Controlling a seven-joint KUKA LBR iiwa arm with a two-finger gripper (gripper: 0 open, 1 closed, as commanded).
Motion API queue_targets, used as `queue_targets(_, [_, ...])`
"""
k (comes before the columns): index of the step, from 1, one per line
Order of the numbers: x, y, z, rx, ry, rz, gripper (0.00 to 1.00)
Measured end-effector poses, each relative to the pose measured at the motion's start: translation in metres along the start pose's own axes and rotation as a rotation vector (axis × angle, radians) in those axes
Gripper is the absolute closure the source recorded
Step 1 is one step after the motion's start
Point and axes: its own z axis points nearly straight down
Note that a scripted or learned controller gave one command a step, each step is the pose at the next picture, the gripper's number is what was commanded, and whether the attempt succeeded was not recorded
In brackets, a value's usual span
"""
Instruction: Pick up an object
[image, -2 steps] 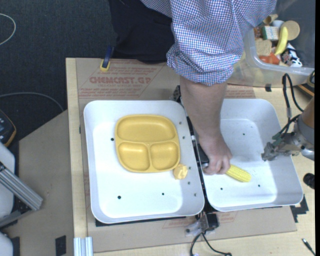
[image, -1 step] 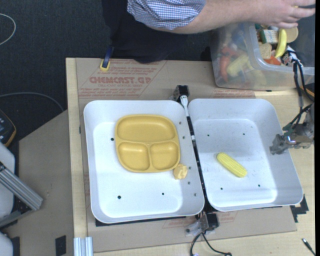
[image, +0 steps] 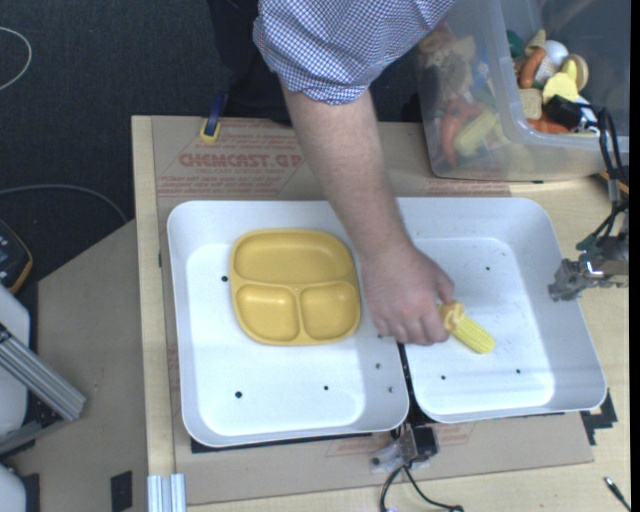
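Hanging over the right rim of the right bin (image: 530, 225), the gripper (image: 578, 278) is small and dim, and whether it is apart or together cannot be told. The toy corn cob (image: 470, 329) lies well apart from it, toward the bin's left side near the front. Its long axis runs diagonally, one end toward the front right corner, the other inside a person's hand (image: 405, 300). A yellow divided plate (image: 296, 285) sits in the left bin (image: 200, 330).
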Motion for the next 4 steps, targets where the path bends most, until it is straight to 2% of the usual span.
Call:
queue_targets(2, [0.115, 0.032, -0.010, 0.002, 0.004, -0.006, 1.00])
queue_targets(3, [0.136, 0.042, 0.013, 0.009, 0.004, -0.001, 1.00])
queue_targets(4, [0.145, 0.043, 0.009, 0.006, 0.003, 0.000, 1.00])
